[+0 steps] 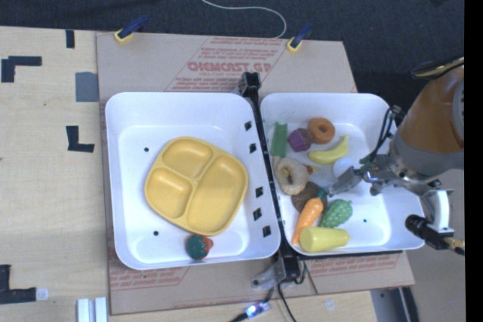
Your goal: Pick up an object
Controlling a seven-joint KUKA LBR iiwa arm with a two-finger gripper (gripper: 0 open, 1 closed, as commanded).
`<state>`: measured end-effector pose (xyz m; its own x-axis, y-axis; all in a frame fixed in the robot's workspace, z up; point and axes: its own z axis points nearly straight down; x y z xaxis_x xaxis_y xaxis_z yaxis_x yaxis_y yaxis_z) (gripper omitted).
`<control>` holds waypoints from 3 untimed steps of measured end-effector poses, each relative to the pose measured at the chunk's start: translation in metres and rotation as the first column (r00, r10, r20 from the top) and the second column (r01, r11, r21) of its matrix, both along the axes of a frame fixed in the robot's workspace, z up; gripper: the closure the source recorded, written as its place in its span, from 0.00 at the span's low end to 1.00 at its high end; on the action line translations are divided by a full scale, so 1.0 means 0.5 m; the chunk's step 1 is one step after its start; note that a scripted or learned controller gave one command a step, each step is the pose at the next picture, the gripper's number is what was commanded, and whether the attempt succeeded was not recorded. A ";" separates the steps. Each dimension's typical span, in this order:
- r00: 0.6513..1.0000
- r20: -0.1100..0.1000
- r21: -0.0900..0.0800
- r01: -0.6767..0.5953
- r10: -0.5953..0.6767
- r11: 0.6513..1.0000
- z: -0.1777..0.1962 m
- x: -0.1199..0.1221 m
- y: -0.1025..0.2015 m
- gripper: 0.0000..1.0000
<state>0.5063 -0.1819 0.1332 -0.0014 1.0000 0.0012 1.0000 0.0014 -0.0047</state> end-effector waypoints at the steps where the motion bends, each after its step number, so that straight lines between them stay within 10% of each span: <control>1: 1.000 0.004 -0.002 0.001 -0.001 1.000 -0.099 0.001 0.001 0.00; 2: 1.000 0.008 0.003 -0.001 0.001 1.000 -0.070 0.006 0.004 1.00; 3: 1.000 0.004 -0.001 0.000 0.000 1.000 0.012 0.009 0.012 1.00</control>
